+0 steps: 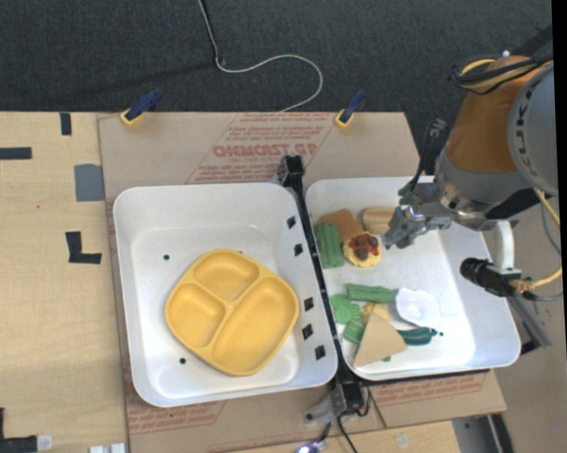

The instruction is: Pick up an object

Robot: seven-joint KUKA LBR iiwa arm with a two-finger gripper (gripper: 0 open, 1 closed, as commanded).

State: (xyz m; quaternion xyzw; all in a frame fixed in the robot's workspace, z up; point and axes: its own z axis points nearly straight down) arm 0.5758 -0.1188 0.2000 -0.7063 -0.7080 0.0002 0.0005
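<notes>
Two bins: left (135,274) holds a yellow plate (233,310); right (486,343) holds toy food. Pincer (398,231), grip state not discernible, hovers beside the burger (363,248). Step: approach; next, likely a descent onto it.

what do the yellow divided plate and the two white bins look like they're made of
Yellow divided plate: probably moulded plastic, matte with a soft sheen, with smooth rounded compartment ridges. Left white bin and right white bin: likely thin formed plastic, semi-glossy, with rounded corners and rolled rims, though coated metal can't be ruled out.
</notes>
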